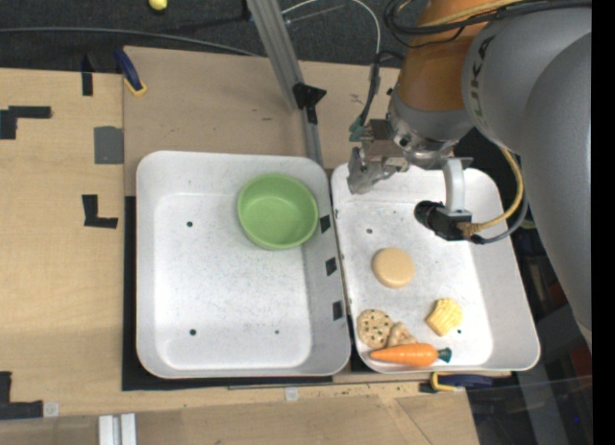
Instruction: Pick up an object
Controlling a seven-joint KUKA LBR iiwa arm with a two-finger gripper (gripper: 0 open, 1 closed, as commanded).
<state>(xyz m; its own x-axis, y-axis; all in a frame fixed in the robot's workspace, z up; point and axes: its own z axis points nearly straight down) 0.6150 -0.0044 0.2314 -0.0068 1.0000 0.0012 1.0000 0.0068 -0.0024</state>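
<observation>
The hand (368,172), its finger state impossible to tell, is hovering over the right white bin's (500,342) far-left corner, while the round tan biscuit-like disc (393,267) is lying just nearward and slightly right.

Green bowl (278,210), left bin (173,270); toy food right.

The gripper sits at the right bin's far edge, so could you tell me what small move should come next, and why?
Probably shift the gripper toward the near side, above the round tan piece. It hangs over the right bin's far left corner, with every item nearer the bin's front.
</observation>
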